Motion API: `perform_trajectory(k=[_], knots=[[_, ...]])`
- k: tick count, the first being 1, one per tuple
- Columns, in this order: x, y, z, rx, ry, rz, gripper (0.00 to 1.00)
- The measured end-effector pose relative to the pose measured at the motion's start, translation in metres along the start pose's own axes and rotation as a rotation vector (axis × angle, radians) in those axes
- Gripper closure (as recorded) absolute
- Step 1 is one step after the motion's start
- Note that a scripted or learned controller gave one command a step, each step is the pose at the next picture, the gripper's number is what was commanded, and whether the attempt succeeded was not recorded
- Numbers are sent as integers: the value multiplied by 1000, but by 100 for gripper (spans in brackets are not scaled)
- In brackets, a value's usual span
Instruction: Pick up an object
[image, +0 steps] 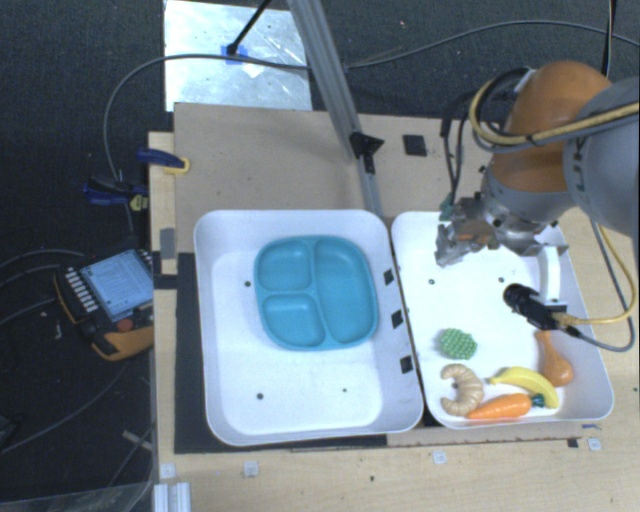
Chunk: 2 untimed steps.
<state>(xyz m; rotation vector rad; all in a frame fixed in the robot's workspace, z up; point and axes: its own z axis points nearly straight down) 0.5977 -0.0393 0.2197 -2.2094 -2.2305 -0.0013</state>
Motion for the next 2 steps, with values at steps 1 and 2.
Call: perform_trajectory(k=[1,2], knots=[[57,-27,2,1,0,0,100],[103,-50,-11,0,0,1,100]])
